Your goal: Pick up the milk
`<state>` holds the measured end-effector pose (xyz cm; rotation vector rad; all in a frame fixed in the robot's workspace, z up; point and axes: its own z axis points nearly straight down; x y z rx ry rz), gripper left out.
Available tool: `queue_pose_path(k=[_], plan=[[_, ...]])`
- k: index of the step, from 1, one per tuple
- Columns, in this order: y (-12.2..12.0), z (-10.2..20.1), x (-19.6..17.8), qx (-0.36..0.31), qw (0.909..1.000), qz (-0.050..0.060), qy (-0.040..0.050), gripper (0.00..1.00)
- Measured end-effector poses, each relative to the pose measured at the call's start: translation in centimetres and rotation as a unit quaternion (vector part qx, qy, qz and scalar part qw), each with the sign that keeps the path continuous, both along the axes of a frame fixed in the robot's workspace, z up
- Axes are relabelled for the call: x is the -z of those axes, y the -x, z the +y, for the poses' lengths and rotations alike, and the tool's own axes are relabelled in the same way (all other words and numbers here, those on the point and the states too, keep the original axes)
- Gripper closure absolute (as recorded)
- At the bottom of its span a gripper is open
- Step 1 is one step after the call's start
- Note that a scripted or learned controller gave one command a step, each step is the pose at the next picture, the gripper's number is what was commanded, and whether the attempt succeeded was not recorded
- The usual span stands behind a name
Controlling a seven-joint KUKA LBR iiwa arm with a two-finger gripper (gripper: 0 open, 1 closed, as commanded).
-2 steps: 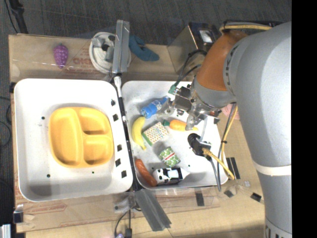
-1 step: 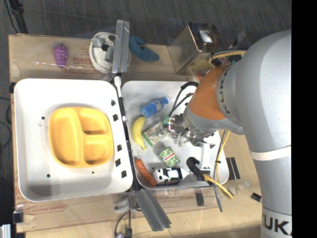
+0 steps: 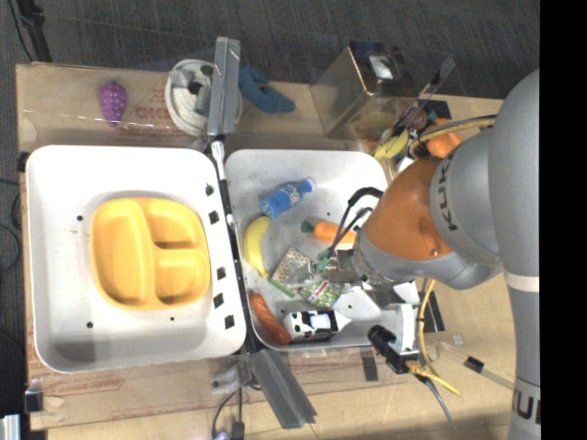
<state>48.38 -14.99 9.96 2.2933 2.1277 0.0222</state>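
The milk (image 3: 310, 323) is a small carton with black and white cow patches. It lies on its side near the front wall of the right bin (image 3: 275, 165). My gripper (image 3: 334, 266) hangs from the orange wrist over the middle of that bin, a little behind and to the right of the milk. It sits low over a green patterned packet (image 3: 293, 268). The wrist hides most of the gripper, and I see nothing of the milk in it.
Around the gripper lie a yellow banana (image 3: 254, 244), a blue bottle (image 3: 282, 197), an orange carrot (image 3: 324, 231) and a red sausage (image 3: 263, 314) left of the milk. The left bin (image 3: 55, 168) holds a yellow divided tray (image 3: 149, 250). Clutter lines the bench behind the bins.
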Motion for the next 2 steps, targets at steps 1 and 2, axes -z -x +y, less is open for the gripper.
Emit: queue_pose_path(k=[1, 2], plan=[[-8.7, 4.0, 0.1, 0.112, 0.9937, 0.004, -0.0019, 0.00], [0.8, -0.6, -5.7, 0.122, 0.9924, 0.012, -0.0022, 0.00]])
